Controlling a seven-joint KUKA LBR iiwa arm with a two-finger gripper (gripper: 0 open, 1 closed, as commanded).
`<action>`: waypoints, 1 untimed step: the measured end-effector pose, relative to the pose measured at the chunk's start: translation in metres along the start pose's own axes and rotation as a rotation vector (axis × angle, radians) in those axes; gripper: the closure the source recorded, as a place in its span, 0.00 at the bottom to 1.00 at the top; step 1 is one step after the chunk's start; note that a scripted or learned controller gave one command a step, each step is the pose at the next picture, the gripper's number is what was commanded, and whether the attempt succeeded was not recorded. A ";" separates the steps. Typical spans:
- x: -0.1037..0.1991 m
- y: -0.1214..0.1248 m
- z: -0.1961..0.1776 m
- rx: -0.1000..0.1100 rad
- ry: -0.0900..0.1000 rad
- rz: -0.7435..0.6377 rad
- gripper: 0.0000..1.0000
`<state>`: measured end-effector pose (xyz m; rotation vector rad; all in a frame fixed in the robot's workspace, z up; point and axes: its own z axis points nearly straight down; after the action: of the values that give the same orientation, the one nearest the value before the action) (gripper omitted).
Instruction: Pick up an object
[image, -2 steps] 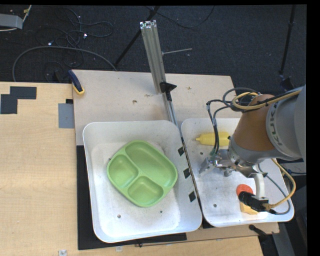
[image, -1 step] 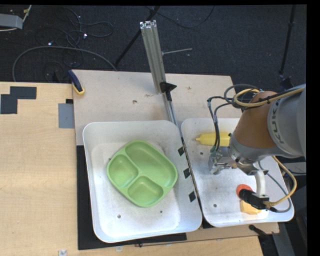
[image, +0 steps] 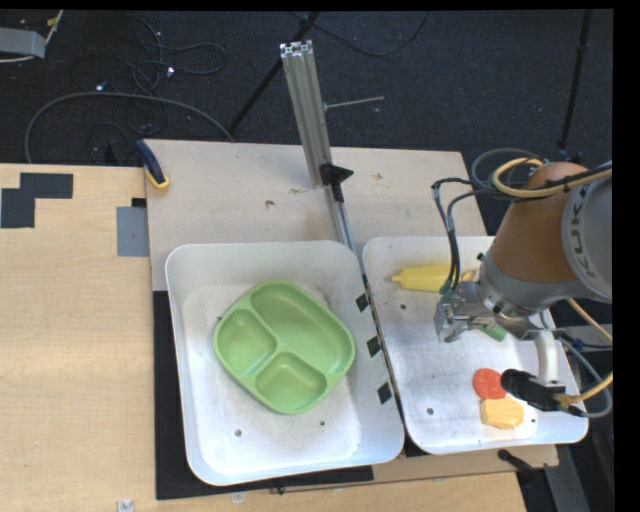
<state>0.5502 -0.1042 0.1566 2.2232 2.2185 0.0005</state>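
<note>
Overhead, slanted view of a desk (image: 70, 330) carrying two shallow white bins side by side. The left bin (image: 185, 262) holds a single pale green plate (image: 284, 345) with three compartments, lying flat and turned at an angle near the bin's centre. The right bin (image: 430, 420) holds four small items. A long yellow piece (image: 422, 278) lies near the far left corner. A small green piece (image: 493, 334) shows just beside the gripper, on its right. A round orange-red piece (image: 487, 381) sits nearer the front of the bin. A yellow block (image: 502, 413) lies just in front of it, close enough that contact cannot be ruled out.

The arm (image: 535, 240), orange above the wrist and grey beyond, enters from the right and bends down over the right bin. The gripper (image: 458, 322) hangs low above the bin floor, between the long yellow piece and the orange-red piece, and close to the green piece. Nothing is seen between the jaws, and whether they are open or closed cannot be told from this angle.

Three black clips (image: 375, 345) mark the seam where the two bins meet. An aluminium post (image: 308, 110) rises at a slant from behind the bins. A tool with a blue and yellow handle (image: 152, 165) lies at the far left corner of the pale board (image: 250, 180) under the bins. Dark cables (image: 120, 100) trail across the black floor beyond.
</note>
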 end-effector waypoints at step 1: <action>-0.007 -0.003 -0.044 0.000 0.000 0.004 1.00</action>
<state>0.5473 -0.1113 0.2010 2.2272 2.2142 0.0008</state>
